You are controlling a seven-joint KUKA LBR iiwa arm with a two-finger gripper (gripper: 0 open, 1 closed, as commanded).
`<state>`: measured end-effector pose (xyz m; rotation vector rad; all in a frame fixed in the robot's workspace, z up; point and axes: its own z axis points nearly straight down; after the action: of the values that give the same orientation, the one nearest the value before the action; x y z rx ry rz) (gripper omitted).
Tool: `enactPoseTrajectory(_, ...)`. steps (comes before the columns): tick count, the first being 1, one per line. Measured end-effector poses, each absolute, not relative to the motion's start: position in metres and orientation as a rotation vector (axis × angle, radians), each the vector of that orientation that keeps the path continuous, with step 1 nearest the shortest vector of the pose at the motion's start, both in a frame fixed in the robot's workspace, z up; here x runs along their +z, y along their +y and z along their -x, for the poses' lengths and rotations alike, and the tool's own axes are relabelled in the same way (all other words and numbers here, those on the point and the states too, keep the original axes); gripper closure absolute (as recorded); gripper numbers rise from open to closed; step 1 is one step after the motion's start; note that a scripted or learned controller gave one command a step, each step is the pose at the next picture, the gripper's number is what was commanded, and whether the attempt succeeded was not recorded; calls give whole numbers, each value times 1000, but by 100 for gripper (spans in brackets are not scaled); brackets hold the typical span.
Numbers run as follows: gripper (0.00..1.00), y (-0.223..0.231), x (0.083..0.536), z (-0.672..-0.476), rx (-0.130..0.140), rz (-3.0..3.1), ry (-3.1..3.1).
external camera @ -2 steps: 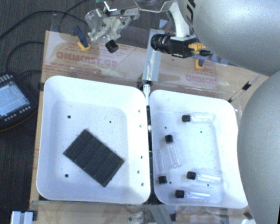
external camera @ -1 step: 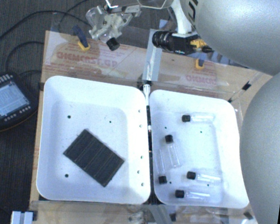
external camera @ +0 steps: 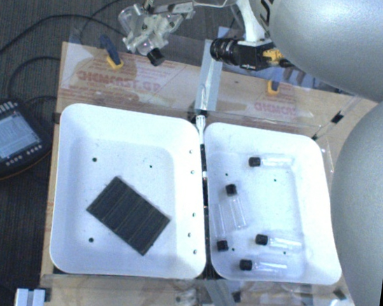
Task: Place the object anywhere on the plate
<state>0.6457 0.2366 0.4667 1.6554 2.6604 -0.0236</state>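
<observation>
Two shallow white bins sit side by side on the bench, touching along a central seam, under the grey arm point(external camera: 335, 35) that bulks in from one to three o'clock. Of the pair, the left bin point(external camera: 81, 133) holds a dark, ribbed rectangular plate point(external camera: 128, 215), lying flat and turned at a slant, toward seven o'clock of that bin's floor. Next door, the right bin point(external camera: 316, 173) carries clear vials with black caps: one vial point(external camera: 270, 161) at its twelve o'clock, a second vial point(external camera: 234, 206) near its centre-left, a third vial point(external camera: 278, 242) and a fourth vial point(external camera: 262, 267) toward five o'clock, well apart from the plate. Up at eleven o'clock of the view, the gripper point(external camera: 148, 33) hangs beyond the bins' far edge; whether its fingers are open or closed cannot be told.
</observation>
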Motion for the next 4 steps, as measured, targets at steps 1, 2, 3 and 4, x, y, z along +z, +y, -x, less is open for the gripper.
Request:
enactPoseTrajectory(1, 100, 238, 475, -646, -28, -1653, 2660)
enactPoseTrajectory(2, 100, 239, 483, -646, -33, -1651, 2659)
enactPoseTrajectory(3, 100, 240, 492, -647, -37, -1650, 2658)
enactPoseTrajectory(4, 100, 241, 500, -647, -41, -1647, 2657)
